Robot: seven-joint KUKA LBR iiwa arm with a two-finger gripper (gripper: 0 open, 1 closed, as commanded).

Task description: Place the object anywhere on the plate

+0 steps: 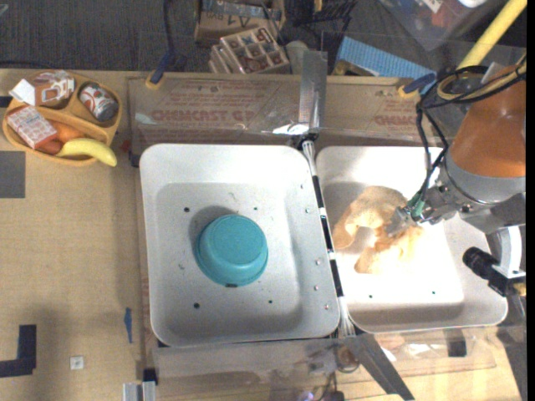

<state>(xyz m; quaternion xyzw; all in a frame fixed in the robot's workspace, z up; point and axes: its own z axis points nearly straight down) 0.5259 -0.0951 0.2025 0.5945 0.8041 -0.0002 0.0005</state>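
Bread-like object (378, 224), pale tan and lumpy, overexposed so we cannot name it better; it lies in the right bin (435, 295), directly under and just left of the claw (414, 215). The claw sits low over the object's right edge, apparently touching it, which we read as a grasp attempt at the near side, where the arm (493, 149) reaches in most directly. We cannot tell whether the claw is open or closed: glare hides its tip. No lift is evident, and the object looks to be resting on the bin floor.

Teal plate (232, 249), round and seemingly upside down, sits well to the left of the claw, in the middle of the left bin (167, 182). Between claw and plate stand the two adjoining bin walls; our judgement is that any carry must clear these. Far left of the claw, on the worktop (67, 266), is a yellow tray of toy food (58, 119), well out of the path.
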